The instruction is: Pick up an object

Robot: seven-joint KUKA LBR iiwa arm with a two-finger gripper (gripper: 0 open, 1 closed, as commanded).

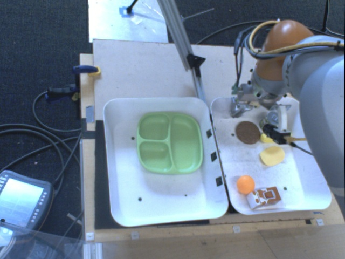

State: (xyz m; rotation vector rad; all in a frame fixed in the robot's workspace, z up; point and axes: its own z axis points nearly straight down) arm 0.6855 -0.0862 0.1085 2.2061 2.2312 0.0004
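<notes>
My gripper [239, 109] hangs over the far left corner of the right bin [312, 190], just above its floor, with nothing visibly held. A brown round disc [248, 133] lies a little in front of the gripper, apart from it. To the disc's front right rests a pale yellow piece [272, 156]. Nearer the front of this bin sit an orange ball [246, 184] and, beside it, a small white and brown box [264, 197].
The left bin [121, 198] holds a green divided plate [169, 142] near its middle. A slanted metal pole [178, 28] crosses the bench behind the bins. The grey arm [321, 90] covers the right bin's far right side.
</notes>
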